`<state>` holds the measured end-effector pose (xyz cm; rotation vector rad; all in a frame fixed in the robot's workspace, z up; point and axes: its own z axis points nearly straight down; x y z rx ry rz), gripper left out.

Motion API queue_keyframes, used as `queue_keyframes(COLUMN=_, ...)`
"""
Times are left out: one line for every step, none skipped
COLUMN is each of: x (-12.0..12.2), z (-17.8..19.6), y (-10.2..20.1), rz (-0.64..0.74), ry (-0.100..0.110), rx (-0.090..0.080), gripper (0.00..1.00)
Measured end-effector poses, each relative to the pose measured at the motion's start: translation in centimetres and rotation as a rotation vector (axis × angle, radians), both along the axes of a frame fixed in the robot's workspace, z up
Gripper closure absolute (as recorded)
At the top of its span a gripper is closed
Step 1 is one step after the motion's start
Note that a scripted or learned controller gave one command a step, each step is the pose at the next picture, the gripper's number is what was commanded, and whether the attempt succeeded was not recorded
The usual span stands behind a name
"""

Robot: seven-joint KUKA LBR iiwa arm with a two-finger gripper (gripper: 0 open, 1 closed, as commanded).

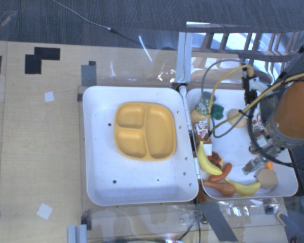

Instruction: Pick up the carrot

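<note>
Here is the bench [35, 151], pale wood, with the two white bins side by side on it. The left bin [99, 186] carries one yellow divided plate [144, 130], sitting about in its middle. The right bin [286, 189] is the busy one. The grey arm [294, 110] reaches in over its right edge, orange band showing and cables looping across the bin's far half.

The gripper [257, 162] hangs low over the right part of that bin, just beside a round tan lump [267, 178] near the lower right corner. Open or closed? It cannot be told from this angle. Nothing can be seen held in it.

Along the wall shared with the left bin stands a bottle [201, 119], and below it curves a banana [204, 161]. A second banana [245, 188] and a dark red sausage [219, 188] lie along the lower edge.

Now the target. The carrot [222, 171], as best one can judge, is the orange-red stick near the lower left corner, tucked between the first banana and the sausage and touching or nearly touching both. It lies to the gripper's left in this view, well across the bin floor. Its long axis slants from that corner up toward the bin's middle.

So the move probably calls for a shift leftward, with the jaws turned across that slant. A tiny orange speck [269, 164] beside the gripper is too small to identify.
</note>
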<state>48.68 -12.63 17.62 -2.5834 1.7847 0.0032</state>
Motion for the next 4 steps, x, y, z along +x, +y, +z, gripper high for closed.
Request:
queue_keyframes(x=1.3, z=-8.6, y=-4.7, rz=0.043, ry=-0.015, rx=-0.006, gripper=1.0)
queue_keyframes(x=0.3, z=4.6, y=-4.5, rz=0.353, ry=-0.011, rx=-0.005, gripper=1.0)
queue_keyframes(x=3.5, z=6.3, y=-5.5, rz=0.651, ry=-0.009, rx=-0.002, gripper=1.0)
queue_keyframes(x=6.2, z=12.6, y=-8.0, rz=0.814, ry=-0.013, rx=-0.007, gripper=1.0)
